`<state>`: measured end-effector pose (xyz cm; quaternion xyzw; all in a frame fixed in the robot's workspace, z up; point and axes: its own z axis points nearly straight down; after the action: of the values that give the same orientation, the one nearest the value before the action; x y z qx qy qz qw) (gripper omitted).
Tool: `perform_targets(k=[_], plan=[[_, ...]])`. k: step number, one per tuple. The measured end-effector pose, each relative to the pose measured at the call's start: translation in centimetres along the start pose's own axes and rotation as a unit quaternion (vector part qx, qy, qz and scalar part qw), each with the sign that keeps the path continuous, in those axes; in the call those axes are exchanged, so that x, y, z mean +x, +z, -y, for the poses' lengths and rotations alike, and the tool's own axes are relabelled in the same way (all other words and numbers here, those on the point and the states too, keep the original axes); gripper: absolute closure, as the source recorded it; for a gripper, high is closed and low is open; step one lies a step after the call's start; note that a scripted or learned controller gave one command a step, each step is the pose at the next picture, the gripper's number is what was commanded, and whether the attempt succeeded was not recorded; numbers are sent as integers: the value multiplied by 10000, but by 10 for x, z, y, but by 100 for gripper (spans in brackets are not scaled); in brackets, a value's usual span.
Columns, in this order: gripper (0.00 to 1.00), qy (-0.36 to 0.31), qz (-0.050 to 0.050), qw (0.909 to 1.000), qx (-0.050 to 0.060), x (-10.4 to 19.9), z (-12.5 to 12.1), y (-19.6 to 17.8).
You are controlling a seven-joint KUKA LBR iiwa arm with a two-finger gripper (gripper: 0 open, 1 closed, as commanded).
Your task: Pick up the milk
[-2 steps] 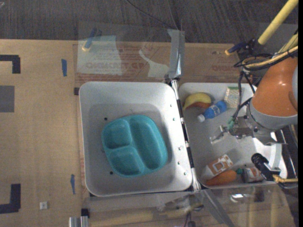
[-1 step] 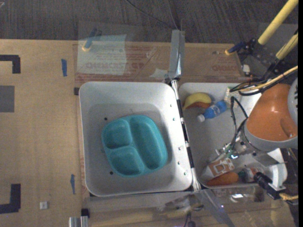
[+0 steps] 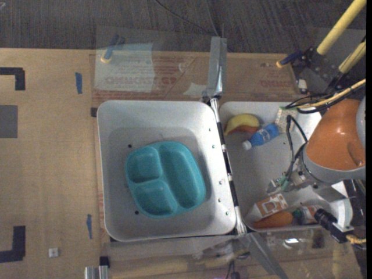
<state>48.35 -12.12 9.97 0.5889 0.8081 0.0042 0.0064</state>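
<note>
The milk [image 3: 272, 204] is a small carton with white and orange-brown faces. It lies near the front left corner of the right bin [image 3: 232, 156]. My gripper [image 3: 283, 184] hangs just above and to the right of the carton, under the orange wrist band [image 3: 334, 138]. The arm and its cables hide the right part of that bin.
An orange fruit [image 3: 274, 220] lies against the carton's front, with a green item [image 3: 297, 215] beside it. A blue bottle [image 3: 261, 136] and a yellow-red fruit [image 3: 243, 122] lie at the back of the right bin. A teal divided plate [image 3: 166, 179] sits in the left bin [image 3: 110, 156].
</note>
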Motion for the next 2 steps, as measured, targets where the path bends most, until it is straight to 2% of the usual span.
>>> perform_targets(k=[1,2], plan=[[0,-2,0,10000,2,0,0,0],[0,281,-17,9996,59,14,0,-8]])
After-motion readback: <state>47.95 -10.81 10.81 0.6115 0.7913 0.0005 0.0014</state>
